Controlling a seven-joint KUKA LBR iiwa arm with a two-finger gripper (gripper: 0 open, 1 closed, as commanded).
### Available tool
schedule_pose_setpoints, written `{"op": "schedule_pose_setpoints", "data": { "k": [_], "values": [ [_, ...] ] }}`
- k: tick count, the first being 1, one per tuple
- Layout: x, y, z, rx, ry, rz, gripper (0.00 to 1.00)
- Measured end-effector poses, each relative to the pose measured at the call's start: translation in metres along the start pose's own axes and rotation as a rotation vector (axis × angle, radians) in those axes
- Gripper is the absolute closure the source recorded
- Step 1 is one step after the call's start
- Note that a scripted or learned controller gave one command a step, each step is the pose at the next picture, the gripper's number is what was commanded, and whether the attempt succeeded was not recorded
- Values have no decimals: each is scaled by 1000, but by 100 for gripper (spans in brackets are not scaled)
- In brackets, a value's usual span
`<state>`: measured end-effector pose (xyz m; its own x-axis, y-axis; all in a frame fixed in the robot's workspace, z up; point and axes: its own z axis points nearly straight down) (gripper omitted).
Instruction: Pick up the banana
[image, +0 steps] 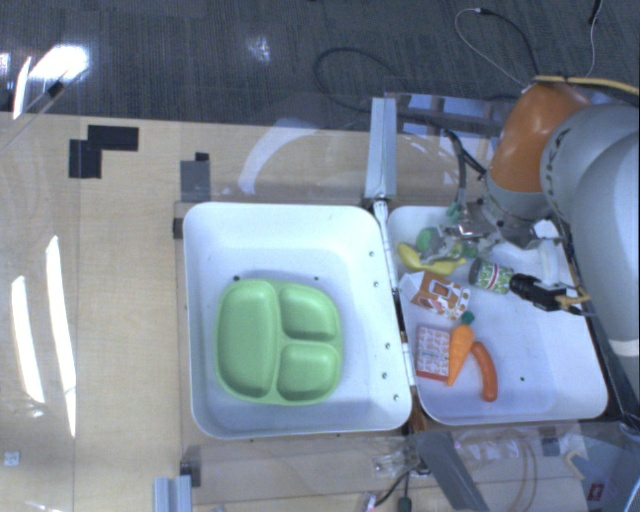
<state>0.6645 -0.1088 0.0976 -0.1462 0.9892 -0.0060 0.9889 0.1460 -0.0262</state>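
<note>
Far left of the pincer, well apart from it: left white bin (200, 300) with a green divided plate (280, 340) in it. No part in this job

Right white bin (550, 365): the clutter is crowded toward its left wall, under and around the pincer

Banana (428, 264): yellow, lying flat, just left of the pincer and a little below it, close to the bin's left wall. Small green fruit-like piece (428, 239) sits left of the pincer, right above the banana; whether they touch, can't tell

Further below the pincer: a red-patterned card (432, 354). Between card and banana, an orange-and-white carton (441, 296), its upper edge just beside the banana. Carrot (459, 352) lies against the card's right side

Pincer (462, 232): low over the upper left part of the right bin, near the banana's right end. Wide or narrow, cannot tell; too blurred. Nothing seen held

Below and right of the pincer: an orange-red sausage-shaped piece (485, 371), beside the carrot. Nearer, just right and below: a green can (491, 276) on its side

Judgement: the step in hand looks like the final approach. The pincer seems off the banana's middle, so:
- shift left and slightly down, to centre over the thickest part
- close across the banana's short width, not along it
- avoid catching the green piece or the carton edge
- lift straight up, away from the wall
</note>
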Motion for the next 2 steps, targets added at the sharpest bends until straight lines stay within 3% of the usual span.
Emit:
{"op": "schedule_pose_setpoints", "data": {
  "k": [2],
  "values": [
    [2,0,0,0,-2,4,0]
  ]
}}
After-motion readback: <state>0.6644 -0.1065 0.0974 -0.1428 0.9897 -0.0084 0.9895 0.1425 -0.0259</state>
